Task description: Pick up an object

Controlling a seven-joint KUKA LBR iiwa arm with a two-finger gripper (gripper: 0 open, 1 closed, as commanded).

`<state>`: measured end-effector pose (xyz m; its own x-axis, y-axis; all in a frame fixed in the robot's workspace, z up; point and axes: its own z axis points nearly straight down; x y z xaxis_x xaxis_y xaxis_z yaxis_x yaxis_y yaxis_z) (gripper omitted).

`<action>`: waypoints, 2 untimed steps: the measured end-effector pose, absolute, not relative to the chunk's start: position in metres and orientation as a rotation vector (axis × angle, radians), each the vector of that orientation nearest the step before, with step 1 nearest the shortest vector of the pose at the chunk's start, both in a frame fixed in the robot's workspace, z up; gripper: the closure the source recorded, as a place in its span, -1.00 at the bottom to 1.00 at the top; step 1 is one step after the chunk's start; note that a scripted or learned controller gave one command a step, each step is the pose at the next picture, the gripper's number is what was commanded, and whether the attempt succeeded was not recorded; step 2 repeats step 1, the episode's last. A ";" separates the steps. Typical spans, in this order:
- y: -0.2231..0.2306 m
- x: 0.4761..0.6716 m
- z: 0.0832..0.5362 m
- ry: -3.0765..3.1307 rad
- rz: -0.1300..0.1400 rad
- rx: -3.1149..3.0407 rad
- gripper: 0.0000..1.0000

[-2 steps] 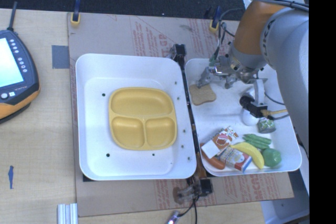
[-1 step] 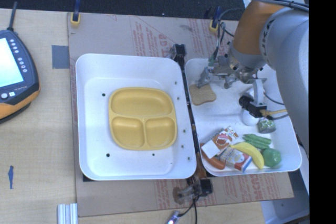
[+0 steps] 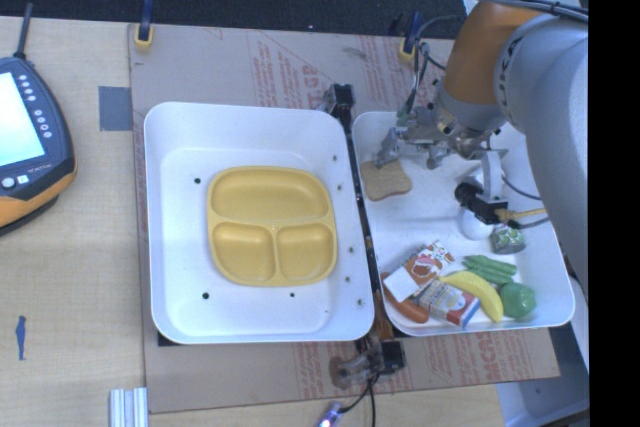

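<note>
Gripper (image 3: 412, 157) sits low over the far-left corner of the right bin (image 3: 440, 215). Its fingers look spread with nothing between them, so it's open and empty. The nearest candidate is the toast (image 3: 385, 181), which lies flat on the bin floor against the left wall, just beside the left fingertip. It can't be told whether they touch. The toast is likely the target because it lies alone, well apart from the clutter. Judgement: this is the approach or descent step and no pick is made yet. The toast is thin and flat and hugs the wall, so there's little room for a finger on that side, and the risk is the fingers skating over it or pinning it against the wall. The rest of the pile is bunched along the near edge of the right bin: carton (image 3: 432, 267), banana (image 3: 478, 292), beans (image 3: 490, 267) and a green ball (image 3: 517, 300) in the near-right corner. They touch or overlap, which makes for harder single grasps and is probably why the arm is working the far end instead. The left bin (image 3: 160, 215) carries a yellow plate (image 3: 272, 223) at its centre, which is the likely drop side and is out of play now. Both bins butt together along one shared edge, so any transfer is short.
</note>
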<state>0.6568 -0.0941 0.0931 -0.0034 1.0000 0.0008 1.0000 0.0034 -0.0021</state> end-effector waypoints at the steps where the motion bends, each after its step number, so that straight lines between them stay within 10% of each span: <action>1: -0.093 0.657 0.093 -2.224 0.002 -2.216 -1.00; 2: -0.093 0.657 0.093 -2.224 0.002 -2.216 -1.00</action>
